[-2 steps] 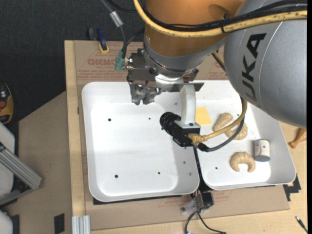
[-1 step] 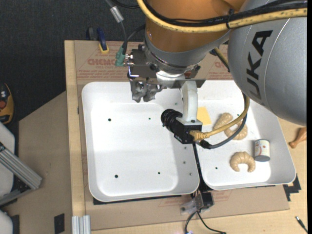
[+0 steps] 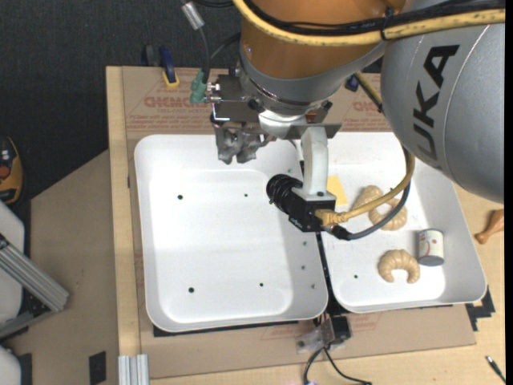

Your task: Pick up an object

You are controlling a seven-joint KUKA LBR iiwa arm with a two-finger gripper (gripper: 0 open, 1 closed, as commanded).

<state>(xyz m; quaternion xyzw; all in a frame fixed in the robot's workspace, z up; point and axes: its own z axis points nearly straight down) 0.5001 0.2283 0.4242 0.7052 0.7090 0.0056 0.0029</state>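
Observation:
My gripper [image 3: 238,145] hangs over the far edge of the left bin [image 3: 160,215], near its back right part, with nothing visible under it on the bin floor. The objects lie in the right bin [image 3: 457,215]: a tan croissant-shaped piece [image 3: 399,265] near the front, a second tan curled piece [image 3: 386,207] behind it, a small white and grey cylinder [image 3: 430,247] at the right, and a yellow flat piece [image 3: 336,189] partly hidden behind the arm's white bracket. All of them lie well to the right of the gripper.
The arm's big grey and orange body [image 3: 337,30] covers the top of the view and the right bin's back. A black fitting with a yellow cable [image 3: 298,203] hangs over the divide between the bins. Clamps [image 3: 170,74] sit on the cardboard's far edge.

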